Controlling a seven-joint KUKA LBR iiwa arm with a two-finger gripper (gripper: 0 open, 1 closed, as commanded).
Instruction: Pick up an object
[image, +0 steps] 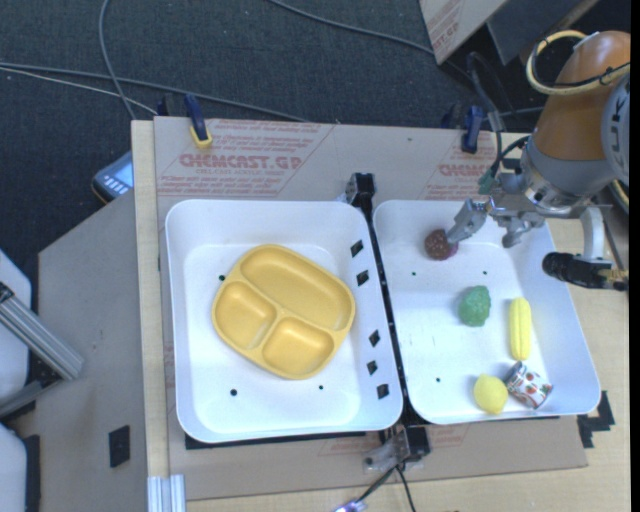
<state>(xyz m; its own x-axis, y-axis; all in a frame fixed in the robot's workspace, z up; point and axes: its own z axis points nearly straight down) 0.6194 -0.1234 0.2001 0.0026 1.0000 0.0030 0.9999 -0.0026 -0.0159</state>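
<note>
My gripper (492, 228) hangs over the far part of the right bin (560, 400), and it is open with nothing between its fingers. A small dark red-brown ball (438, 244) lies just left of the left fingertip (464, 224); whether they touch, I cannot tell. Nearer the front of the same bin lie a green lumpy object (475, 305), a long yellow piece (520, 328), a round yellow fruit (490, 393) and a small patterned white-and-red object (529, 385).
The left bin (190, 300) holds a yellow divided plate (285, 310). A black divider with clips (375, 300) runs between the bins. Clamps (197, 122) hold the cardboard at the back, and cables lie on the dark floor beyond.
</note>
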